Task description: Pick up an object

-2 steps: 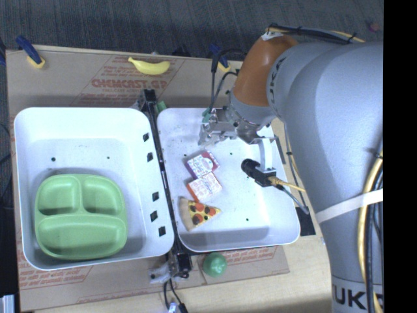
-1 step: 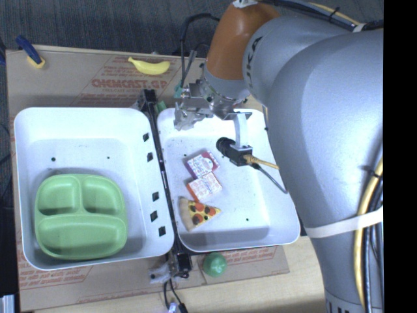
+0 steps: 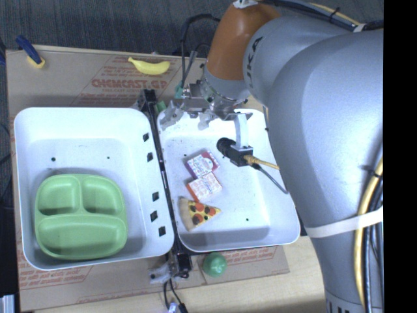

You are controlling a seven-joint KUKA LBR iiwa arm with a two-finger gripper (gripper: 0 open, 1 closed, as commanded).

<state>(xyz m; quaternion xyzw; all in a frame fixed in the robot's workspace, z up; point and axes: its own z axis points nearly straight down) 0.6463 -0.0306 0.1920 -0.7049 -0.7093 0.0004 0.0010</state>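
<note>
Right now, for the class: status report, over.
Gripper at right bin's far corner. Pizza slice and two packets lie loose, untouched. Nothing blocking them.

The arm (image 3: 326, 122) covers the right bin's (image 3: 251, 204) far right corner

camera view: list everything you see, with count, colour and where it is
left bin: 1, white, on the cardboard
right bin: 1, white, touching the left bin's side
plate: 1, green, divided, front of the left bin
packets: 2, red and white, side by side in the middle of the right bin
pizza slice: 1, yellow with red spots, front left of the right bin
banana: 1, yellow, on the cardboard behind the bins
ball: 1, green, in front of the right bin
clip: 1, blue and yellow, far left corner
cardboard: 1, brown, under both bins
arm: 1, grey with an orange band, from the right
gripper: 1, metal, over the right bin's back left
</note>
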